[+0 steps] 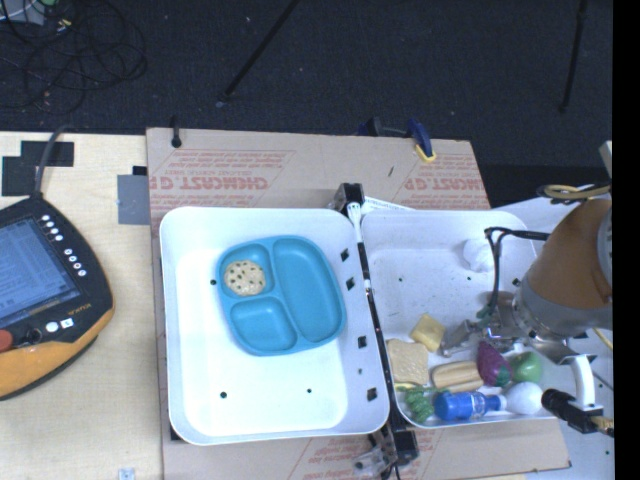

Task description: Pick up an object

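The right bin (pixel 420 238) holds a heap of toy food along its near edge. In it are a yellow block (pixel 428 331), a tan bread slice (pixel 405 361), a bun (pixel 455 375), a purple eggplant (pixel 490 361), a green piece (pixel 527 368), a blue bottle (pixel 466 405), a white egg (pixel 522 398) and green grapes (pixel 418 404). My gripper (pixel 470 333) is low over the heap, just right of the yellow block and above the eggplant. The wrist covers most of it.
The left bin (pixel 190 368) bears a blue divided plate (pixel 285 293) with a cookie (pixel 244 277) in one compartment. A small white object (pixel 478 254) lies at the back of the right bin. A teach pendant (pixel 40 288) lies on the bench at far left.
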Motion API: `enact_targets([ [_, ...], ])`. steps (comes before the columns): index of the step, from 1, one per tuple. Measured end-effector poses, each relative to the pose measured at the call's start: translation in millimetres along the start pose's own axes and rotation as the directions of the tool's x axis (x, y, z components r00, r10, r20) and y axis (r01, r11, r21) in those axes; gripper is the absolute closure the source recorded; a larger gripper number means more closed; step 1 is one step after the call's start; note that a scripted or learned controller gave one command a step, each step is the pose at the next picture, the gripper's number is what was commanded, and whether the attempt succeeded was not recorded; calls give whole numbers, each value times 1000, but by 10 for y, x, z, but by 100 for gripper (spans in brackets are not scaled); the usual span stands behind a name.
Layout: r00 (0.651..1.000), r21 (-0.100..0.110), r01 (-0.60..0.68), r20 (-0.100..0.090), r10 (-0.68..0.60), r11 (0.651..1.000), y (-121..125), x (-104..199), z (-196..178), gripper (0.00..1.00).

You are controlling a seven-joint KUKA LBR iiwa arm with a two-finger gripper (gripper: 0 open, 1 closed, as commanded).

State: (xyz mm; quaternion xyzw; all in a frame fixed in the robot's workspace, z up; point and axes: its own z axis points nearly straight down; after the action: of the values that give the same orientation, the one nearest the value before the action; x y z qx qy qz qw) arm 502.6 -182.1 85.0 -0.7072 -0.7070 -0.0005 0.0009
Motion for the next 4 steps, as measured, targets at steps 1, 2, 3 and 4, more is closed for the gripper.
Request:
enact_targets([
  [1, 1000, -1, 1, 1, -1, 1000, -119, -270, -40, 0],
  [2, 1000, -5, 4, 3, -4, 1000, 699, -303, -35, 0],
  [3, 1000, 6, 0, -2, 0, 1000, 94, -69, -41, 0],
  [4, 1000, 1, -1, 2, 1, 1000, -278, -268, -54, 0],
])
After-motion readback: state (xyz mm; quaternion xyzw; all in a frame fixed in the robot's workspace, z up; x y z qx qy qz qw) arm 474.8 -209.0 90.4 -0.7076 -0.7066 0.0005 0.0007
